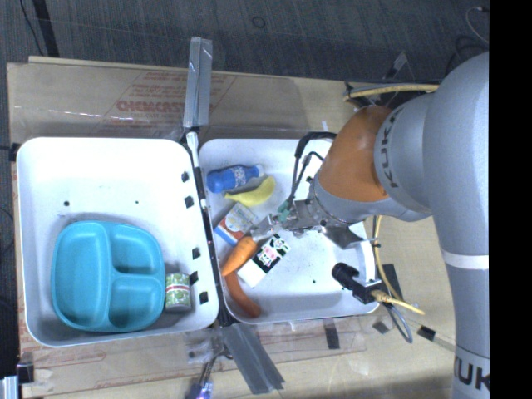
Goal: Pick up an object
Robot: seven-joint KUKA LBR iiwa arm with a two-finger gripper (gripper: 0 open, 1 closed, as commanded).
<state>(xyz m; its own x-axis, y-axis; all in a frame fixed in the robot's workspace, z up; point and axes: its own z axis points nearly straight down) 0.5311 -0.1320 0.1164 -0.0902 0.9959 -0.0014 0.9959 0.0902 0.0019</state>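
Leftmost, a blue tray (pixel 108 274) and small can (pixel 177 292) share one bin, while rightward a blue bottle (pixel 232 177), banana (pixel 253 193) and carrot (pixel 238 255) lie beneath the pincer (pixel 287 217), its grip seemingly hidden, so I cannot tell.

I can't make out the end effector (pixel 289 215) tips; the arm (pixel 391 165) hides part of the right bin (pixel 249 148).

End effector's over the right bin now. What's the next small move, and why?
Probably a short straight descent. The end effector sits over the cluster of the carrot, the black-and-white carton and the clear packet in the right bin, with nothing visibly between its tips; finger state is unclear.
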